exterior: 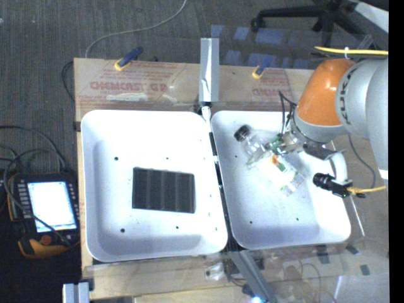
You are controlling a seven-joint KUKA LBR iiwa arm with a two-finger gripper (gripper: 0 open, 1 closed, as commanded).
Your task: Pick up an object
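- The arm (353, 96) enters from the right of the camera view; its orange band sits above the upper right part of the right bin (315, 229).
- The gripper (273, 156) is a pale, partly see-through assembly reaching down and left from the wrist into the upper middle of the right bin.
- Finger state: cannot tell. The tip region is blurred and merges with the white bin floor, so no open, closed or grasping condition can be read.
- Task object: a small dark round-ended object (242, 132) lies on the floor of the right bin, near its upper left corner and close to the divider between the bins.
- Key relation: the object lies up and to the left of the gripper tip, near it but apart; no contact is visible.
- Long axis: the object is too small to give a reliable axis; it appears compact, with a clear part trailing toward the gripper.
- The left bin (101, 169) holds a flat dark ribbed rectangular pad (163, 190) at its centre, well apart from the gripper.
- Judgement: the pick is not yet made; the next move would call for a short shift up-left before any closing.
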